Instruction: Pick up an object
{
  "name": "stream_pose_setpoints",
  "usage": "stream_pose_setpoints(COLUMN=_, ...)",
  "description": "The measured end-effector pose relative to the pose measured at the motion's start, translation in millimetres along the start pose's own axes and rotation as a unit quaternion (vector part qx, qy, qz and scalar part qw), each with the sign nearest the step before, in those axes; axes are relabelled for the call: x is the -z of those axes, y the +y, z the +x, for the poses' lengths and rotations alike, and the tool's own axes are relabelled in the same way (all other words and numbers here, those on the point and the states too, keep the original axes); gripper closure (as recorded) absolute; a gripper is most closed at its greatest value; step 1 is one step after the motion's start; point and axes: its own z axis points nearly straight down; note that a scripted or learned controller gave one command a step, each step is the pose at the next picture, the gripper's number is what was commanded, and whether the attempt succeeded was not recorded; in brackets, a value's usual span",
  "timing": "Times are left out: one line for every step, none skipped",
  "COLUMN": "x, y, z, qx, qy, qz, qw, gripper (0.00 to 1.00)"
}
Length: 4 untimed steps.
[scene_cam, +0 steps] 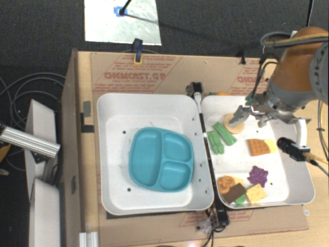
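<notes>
My gripper (237,119) hangs low over the upper left part of the right bin (280,171), just above a tan round disc (234,128) that it partly covers. Two green pod-like pieces (221,137) lie just left of and below the disc. An orange waffle square (258,147) rests in the bin's middle. Lower down are a purple grape bunch (258,176), a yellow block (255,193), a brown bar (235,192) and an orange pretzel (225,182). I see nothing lifted off the bin floor.
The left bin (118,117) holds a blue divided plate (162,158). A black divider rail (203,138) runs between the bins. The arm's grey body and a black fitting (290,149) overhang the right bin's right side.
</notes>
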Motion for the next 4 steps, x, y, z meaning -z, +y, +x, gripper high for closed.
stream_pose_setpoints(x=-118, y=-37, z=-49, qx=-0.002, qy=-0.003, qz=-0.005, qw=1.0000, gripper=0.00)
stream_pose_setpoints(x=-100, y=-33, z=-51, qx=-0.002, qy=-0.005, qz=-0.009, qw=0.9999, gripper=1.00)
stream_pose_setpoints(x=-11, y=-22, z=-72, qx=-0.001, qy=-0.001, qz=-0.001, qw=1.0000, gripper=1.00)
stream_pose_setpoints(x=-14, y=-22, z=-71, qx=-0.001, qy=0.000, qz=0.000, qw=1.0000, gripper=0.00)
